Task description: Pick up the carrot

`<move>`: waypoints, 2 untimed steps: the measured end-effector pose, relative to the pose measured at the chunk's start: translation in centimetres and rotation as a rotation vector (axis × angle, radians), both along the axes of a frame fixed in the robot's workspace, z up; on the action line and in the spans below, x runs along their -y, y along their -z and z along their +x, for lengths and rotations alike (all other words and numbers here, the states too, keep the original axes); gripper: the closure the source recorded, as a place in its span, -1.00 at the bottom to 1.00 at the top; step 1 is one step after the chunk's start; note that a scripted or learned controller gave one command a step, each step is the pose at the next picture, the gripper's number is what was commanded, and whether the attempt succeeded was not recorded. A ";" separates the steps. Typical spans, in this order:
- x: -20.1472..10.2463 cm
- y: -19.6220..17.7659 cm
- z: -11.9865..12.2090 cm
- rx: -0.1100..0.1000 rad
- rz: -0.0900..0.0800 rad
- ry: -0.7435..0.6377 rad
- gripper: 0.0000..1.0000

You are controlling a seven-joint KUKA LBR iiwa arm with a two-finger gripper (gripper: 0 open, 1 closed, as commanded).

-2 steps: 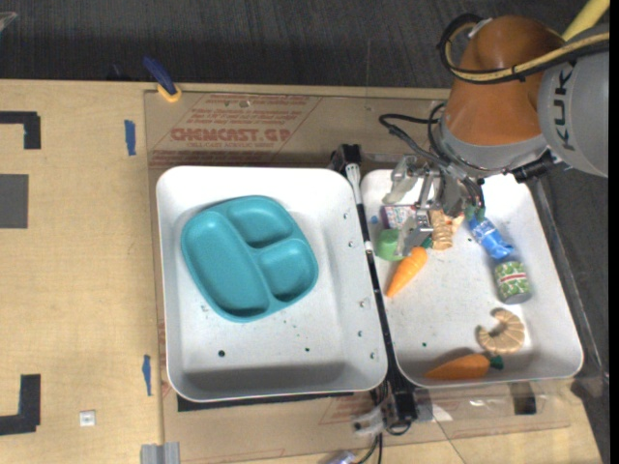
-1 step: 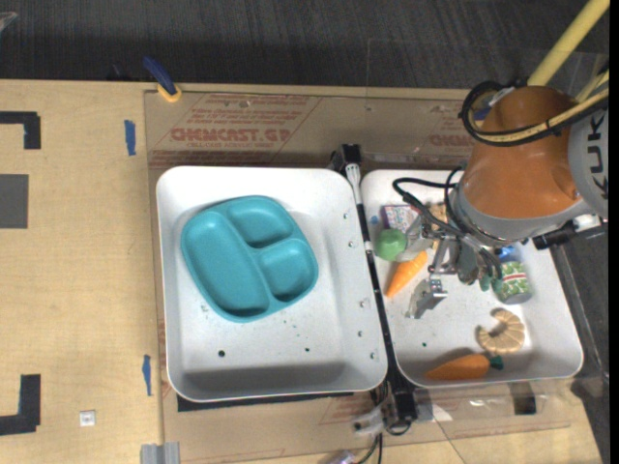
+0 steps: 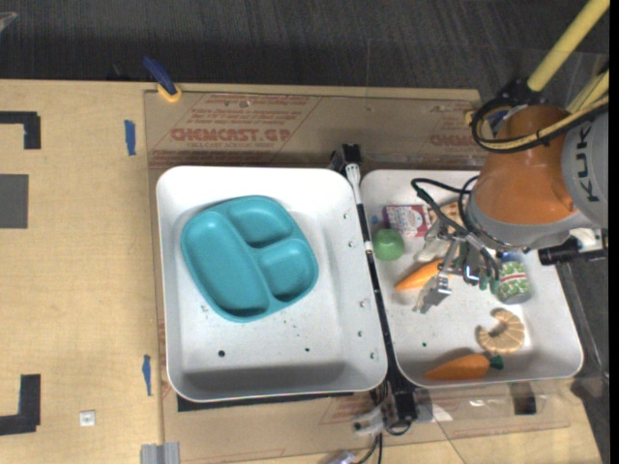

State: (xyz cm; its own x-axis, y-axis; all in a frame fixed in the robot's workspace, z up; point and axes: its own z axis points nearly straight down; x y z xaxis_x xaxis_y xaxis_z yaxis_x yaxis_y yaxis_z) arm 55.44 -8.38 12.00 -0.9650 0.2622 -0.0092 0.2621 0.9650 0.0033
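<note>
1. Two white bins are seen side by side: the left bin (image 3: 193,356) holds a blue divided plate (image 3: 250,255), and the right bin (image 3: 561,341) holds the clutter of small things.
2. The arm (image 3: 527,177) is reached in from 3 o'clock and is stationed over the upper part of the right bin, with the gripper (image 3: 447,276) hanging at its lower left.
3. Whether the gripper is spread wide or closed narrow cannot be told; cables and metal parts crowd that spot.
4. The carrot (image 3: 459,366) is found at 6 o'clock in the right bin, close to the near wall and well apart from the gripper.
5. Its long axis is laid nearly along the 9-to-3 line, the green top pointed toward 3 o'clock and the narrow tip toward 9 o'clock.
6. A smaller orange piece (image 3: 418,277) lies just beside the gripper, at its 9 o'clock; it could be mistaken for the target.
7. The step in hand is judged to be the approach: nothing is seen to be held.
8. For the next move, a shift toward 6 o'clock would be called for, with the fingers set across the carrot's long axis.
9. A croissant-like pastry (image 3: 502,329) at the carrot's 1 o'clock should be avoided.
</note>
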 end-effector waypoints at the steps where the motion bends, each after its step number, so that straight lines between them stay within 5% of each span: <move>1: 0.6 3.0 -2.4 0.004 0.002 0.118 -1.00; 2: 0.6 1.6 -2.0 0.017 0.001 0.116 1.00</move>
